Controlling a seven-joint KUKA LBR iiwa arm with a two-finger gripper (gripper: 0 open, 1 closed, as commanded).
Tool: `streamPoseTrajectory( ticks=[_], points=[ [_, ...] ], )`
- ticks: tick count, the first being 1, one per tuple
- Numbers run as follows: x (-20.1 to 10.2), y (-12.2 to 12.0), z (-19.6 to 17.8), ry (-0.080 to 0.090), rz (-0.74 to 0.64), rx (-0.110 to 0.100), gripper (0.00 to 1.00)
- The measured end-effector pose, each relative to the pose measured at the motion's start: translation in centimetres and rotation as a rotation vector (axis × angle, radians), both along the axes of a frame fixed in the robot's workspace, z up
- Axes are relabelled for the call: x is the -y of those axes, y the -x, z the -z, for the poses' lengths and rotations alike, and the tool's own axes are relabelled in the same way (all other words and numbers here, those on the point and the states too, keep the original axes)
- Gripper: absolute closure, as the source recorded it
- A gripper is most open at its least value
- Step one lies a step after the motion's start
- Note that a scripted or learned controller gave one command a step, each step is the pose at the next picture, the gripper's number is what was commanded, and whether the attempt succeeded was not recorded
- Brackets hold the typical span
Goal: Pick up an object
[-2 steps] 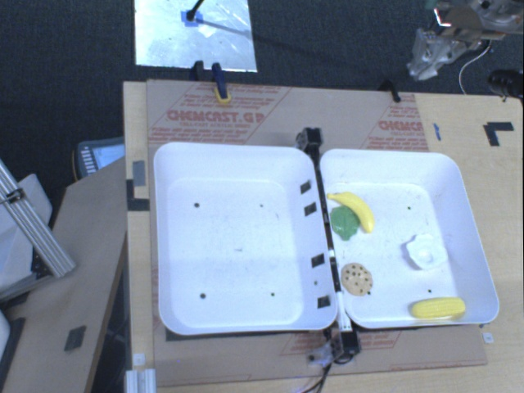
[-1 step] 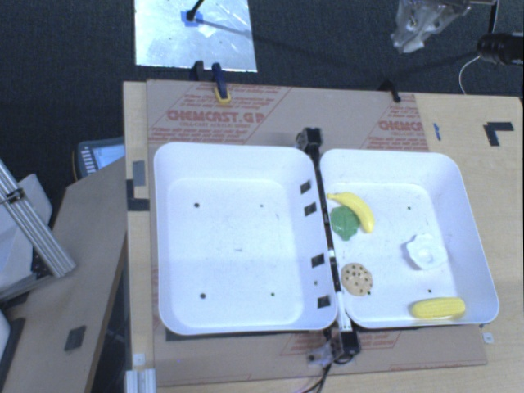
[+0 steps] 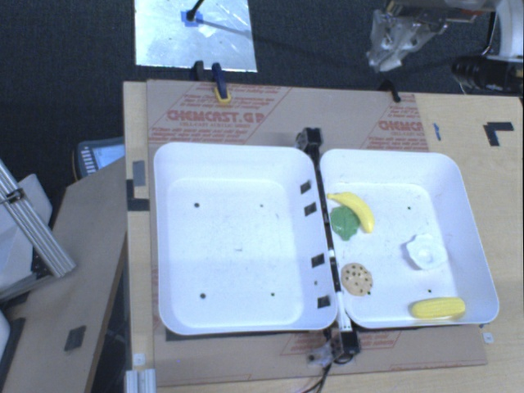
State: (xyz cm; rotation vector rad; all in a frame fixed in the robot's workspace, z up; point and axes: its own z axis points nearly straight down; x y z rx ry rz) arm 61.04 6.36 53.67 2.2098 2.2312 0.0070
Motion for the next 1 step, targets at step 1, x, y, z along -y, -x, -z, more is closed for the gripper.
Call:
streamPoseTrajectory(
  ticks=[1],
  points=[
    [-5.62, 4.15, 0.15, 0.000, -0.001, -0.002, 1.00]
  ],
)
